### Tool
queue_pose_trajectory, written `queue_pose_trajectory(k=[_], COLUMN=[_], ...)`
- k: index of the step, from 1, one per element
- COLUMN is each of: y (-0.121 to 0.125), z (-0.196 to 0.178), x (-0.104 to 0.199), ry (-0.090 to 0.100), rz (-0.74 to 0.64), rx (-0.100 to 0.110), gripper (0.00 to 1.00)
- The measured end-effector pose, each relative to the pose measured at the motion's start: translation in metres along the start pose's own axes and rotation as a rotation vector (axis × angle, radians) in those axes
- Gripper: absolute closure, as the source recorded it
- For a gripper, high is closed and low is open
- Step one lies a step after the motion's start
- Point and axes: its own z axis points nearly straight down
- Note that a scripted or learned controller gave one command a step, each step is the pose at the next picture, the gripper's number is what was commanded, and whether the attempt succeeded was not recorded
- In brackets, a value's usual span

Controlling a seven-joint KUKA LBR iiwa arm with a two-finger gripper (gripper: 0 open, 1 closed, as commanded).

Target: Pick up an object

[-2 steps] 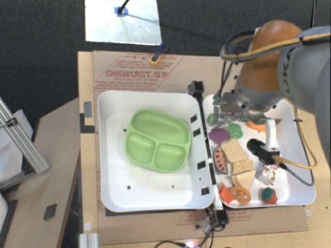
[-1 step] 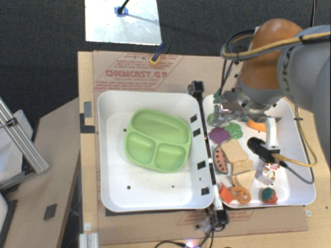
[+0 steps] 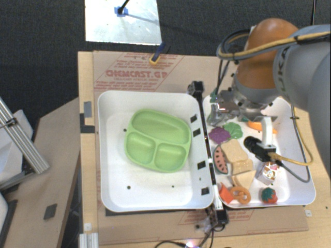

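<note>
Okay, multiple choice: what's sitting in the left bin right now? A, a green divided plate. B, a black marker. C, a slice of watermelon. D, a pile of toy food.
A: the green divided plate lies alone in the left bin, while the toy food, including the watermelon slice, sits in the right bin.

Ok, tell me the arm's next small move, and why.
Probably lower the gripper straight down toward the purple grapes. It sits low over the right bin's far left corner, the grapes just below it, and I see nothing held.
</note>
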Motion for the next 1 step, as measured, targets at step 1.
queue_pose_trajectory(k=[1], y=[-0.0132], z=[0.0135], x=[0.0003], ry=[0.0], rz=[0.005], rx=[0.001], gripper=[1.0])
